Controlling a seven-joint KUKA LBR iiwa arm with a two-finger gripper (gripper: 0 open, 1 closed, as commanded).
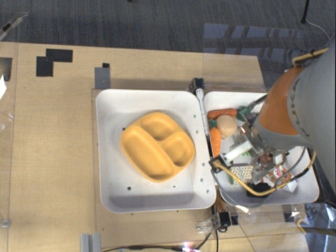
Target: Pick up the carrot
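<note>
Now, step: reaching for a carrot — no grasp shows yet.
Gripper: [255,168] it hangs low over the right bin [310,192], under the grey arm [294,109]; whether it is spread or pressed together I cannot tell, as cables and wrist hardware crowd it.
Carrot: [214,140] an orange one lies up and to the gripper's left, along the bin's left wall, lengthwise; a second carrot [223,113] lies farther up, near the top wall, crosswise.
Doing it well: my judgement — close across the narrow width, not along the length, and leave room on the wall side for a finger.
In the way: a pale round thing [227,124] sits between the two carrots, touching or nearly so; a patterned packet [240,172] lies just beside the gripper.
Elsewhere: a yellow tray [157,145] sits in the left bin [113,140], well apart to the left.
Risk: the wall may block one finger.
</note>
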